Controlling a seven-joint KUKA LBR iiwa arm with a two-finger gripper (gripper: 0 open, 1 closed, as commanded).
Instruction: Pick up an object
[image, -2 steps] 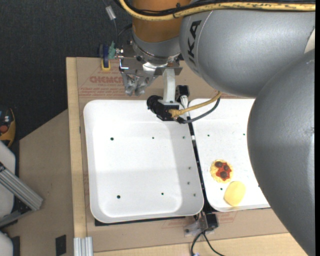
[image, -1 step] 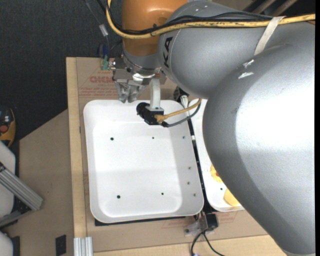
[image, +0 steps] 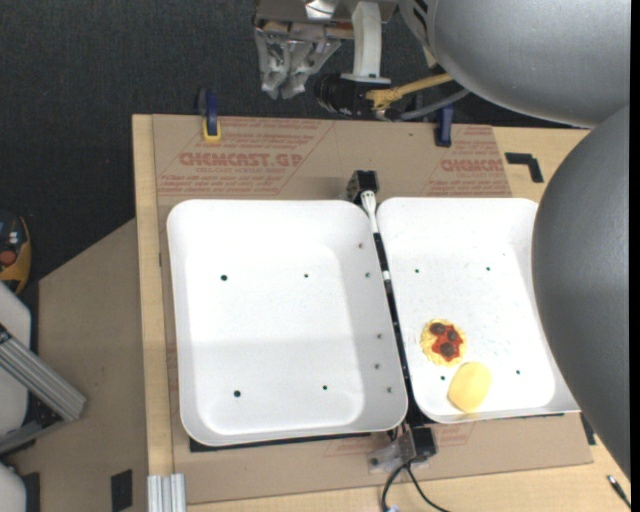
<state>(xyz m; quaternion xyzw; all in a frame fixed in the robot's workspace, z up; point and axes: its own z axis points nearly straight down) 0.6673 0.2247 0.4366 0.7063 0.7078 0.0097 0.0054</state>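
1. Well, my tool (image: 290, 62) hung past the far edge of the bench (image: 300, 150), above the left bin's far side and well apart from anything to pick; it was too blurred for me to tell whether it stood wide or narrow, and I saw nothing in it.
2. Two things lay in the right bin (image: 470, 225), near its front edge: a small yellow lump (image: 469, 386), rounded like a lemon or a potato, and just behind it, close or perhaps touching, a flat yellow piece with red and dark spots (image: 443, 341).
3. I judged the yellow lump the easier pick: it looked light and smooth, so it might roll or slip, and I would have closed on it across its narrow middle.
4. The spotted piece lay low against the floor of the bin, which I judged hard to get under.
5. The left bin (image: 280, 320) was plain white with a few dark dots.
6. My arm (image: 590, 300) loomed over the right bin's right side, and the bin's front wall stood close to the lump, leaving little room there.
7. The bench was brown board, clamped at its far edge.
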